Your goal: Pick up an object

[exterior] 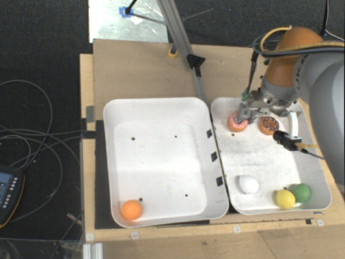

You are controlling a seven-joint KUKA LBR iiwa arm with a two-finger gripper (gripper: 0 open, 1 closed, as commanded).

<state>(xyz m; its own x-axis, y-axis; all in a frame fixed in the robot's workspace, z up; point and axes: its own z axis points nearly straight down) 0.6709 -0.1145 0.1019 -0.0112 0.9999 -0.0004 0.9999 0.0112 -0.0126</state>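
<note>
Bins (161,109) (orange ball (131,210), donuts (237,123))

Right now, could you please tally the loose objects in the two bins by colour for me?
Orange ball: 1
White ball: 1
Yellow ball: 1
Green ball: 1
Pink doughnut-like piece, under the gripper: 1
Brown doughnut-like piece: 1
Total: 6
</note>
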